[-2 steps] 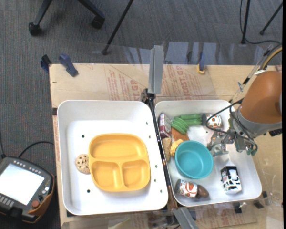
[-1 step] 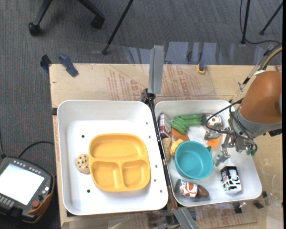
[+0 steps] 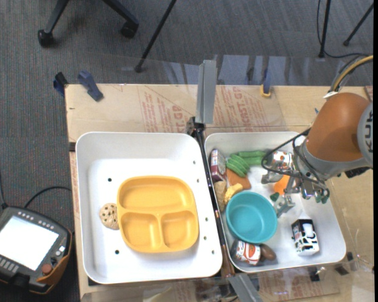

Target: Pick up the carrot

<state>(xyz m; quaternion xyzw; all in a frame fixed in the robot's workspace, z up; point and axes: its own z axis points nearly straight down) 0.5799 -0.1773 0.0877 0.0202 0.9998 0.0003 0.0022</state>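
Two white bins [image 3: 88, 168] on cardboard-topped bench [image 3: 145, 106], grey carpet [image 3: 239, 30] behind.

1. Two white bins: left bin [image 3: 88, 168], right bin [image 3: 337, 231].
2. One yellow divided tray [image 3: 157, 214].
3. One cookie [image 3: 109, 216].
4. One teal bowl [image 3: 251, 216].
5. One orange carrot [image 3: 237, 182].
6. One green vegetable [image 3: 244, 162].
7. One black-and-white toy [image 3: 305, 236].
8. One wrapped item [image 3: 247, 252] at the right bin's front edge; kind cannot be told.
9. One handheld control pendant [image 3: 26, 249] on the floor.
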